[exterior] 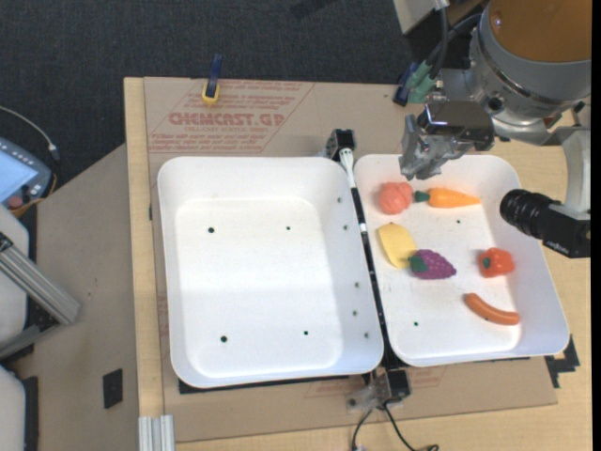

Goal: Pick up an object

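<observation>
Claw: the gripper [424, 165] hung over the far edge of the right bin [540, 341], near that bin's far-left corner. Its grey fingers pointed down and looked close together, but whether they were open or closed could not be told from this view. Nothing was seen between them.
Claw contact: the tips were just beyond the pink peach [395, 196] and the green end of the carrot [449, 197]; a touch with either could not be made out.
Arm: the grey arm with its orange band [540, 12] came in from the far right, above the right bin's far edge.
Pink peach: it lay in the right bin, close to the far edge and not far from the left wall.
Carrot: it lay just beside the peach, on the side away from the left wall, along the far edge.
Yellow piece [396, 244]: it lay near the left wall, about the middle of the bin.
Purple grapes [432, 265]: they touched the yellow piece on its near side.
Red tomato [496, 262]: it was toward the right wall, well apart from the grapes.
Sausage [490, 309]: it lay near the near-right corner.
Left bin [178, 181]: it stood beside the right bin, their long edges touching.
Bench: brown cardboard [235, 116] lay under both bins.
</observation>
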You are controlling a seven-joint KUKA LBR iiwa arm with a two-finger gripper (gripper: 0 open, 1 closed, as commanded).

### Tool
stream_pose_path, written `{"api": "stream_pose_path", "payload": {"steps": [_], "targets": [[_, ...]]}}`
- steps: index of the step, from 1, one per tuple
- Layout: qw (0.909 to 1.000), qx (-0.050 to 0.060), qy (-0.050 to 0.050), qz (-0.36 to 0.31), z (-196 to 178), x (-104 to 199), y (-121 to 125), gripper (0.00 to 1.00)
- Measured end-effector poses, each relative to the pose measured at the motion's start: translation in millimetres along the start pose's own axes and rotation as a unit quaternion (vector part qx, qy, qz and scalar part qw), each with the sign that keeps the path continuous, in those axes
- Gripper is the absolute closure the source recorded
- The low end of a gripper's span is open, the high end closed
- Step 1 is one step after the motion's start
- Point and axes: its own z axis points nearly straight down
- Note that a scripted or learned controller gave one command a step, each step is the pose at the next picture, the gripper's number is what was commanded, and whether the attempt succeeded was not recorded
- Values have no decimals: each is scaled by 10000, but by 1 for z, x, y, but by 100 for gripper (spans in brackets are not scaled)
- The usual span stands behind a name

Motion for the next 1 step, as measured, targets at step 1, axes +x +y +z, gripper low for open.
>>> {"api": "stream_pose_path", "payload": {"steps": [1], "targets": [[10000, 26, -16, 22, -54, 16, 23, 100]]}}
